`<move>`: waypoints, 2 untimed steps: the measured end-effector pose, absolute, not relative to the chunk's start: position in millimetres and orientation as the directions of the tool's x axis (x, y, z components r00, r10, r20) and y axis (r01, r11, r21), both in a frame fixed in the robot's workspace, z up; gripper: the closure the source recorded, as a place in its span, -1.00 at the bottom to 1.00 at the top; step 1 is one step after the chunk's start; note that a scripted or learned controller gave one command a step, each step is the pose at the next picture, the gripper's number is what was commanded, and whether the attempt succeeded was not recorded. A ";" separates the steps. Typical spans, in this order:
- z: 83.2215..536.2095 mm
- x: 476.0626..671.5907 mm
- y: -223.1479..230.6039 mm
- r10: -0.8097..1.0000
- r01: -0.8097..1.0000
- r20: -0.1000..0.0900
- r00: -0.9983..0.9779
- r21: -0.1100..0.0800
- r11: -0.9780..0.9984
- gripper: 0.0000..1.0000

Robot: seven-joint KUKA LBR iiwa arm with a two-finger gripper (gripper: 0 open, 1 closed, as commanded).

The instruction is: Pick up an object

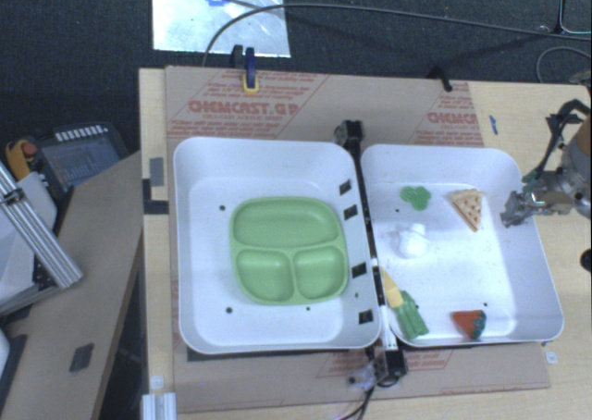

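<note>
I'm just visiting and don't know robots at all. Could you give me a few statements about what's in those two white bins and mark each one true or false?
1. A green divided tray lies in the left bin. True.
2. The pizza-slice toy lies in the left bin. False: it lies in the right bin, near its far end.
3. The end effector is holding the white object. False: it is at the right bin's right rim, apart from the white object, with nothing seen in it.
4. A small green piece lies to the left of the pizza-slice toy. True.
5. The red and green toy sits on the green divided tray. False: it lies near the right bin's near edge.
</note>
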State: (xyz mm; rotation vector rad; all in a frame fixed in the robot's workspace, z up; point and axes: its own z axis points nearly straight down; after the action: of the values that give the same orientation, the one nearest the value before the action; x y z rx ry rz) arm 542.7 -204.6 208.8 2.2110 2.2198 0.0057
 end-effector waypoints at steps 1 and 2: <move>217.5 543.7 -204.7 1.000 1.000 -0.001 -0.004 0.003 0.004 1.00; 227.4 535.2 -155.9 1.000 1.000 0.001 -0.009 0.002 0.009 1.00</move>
State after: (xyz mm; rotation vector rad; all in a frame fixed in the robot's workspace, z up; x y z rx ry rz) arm 535.2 -155.9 227.4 2.2112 2.2307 0.0039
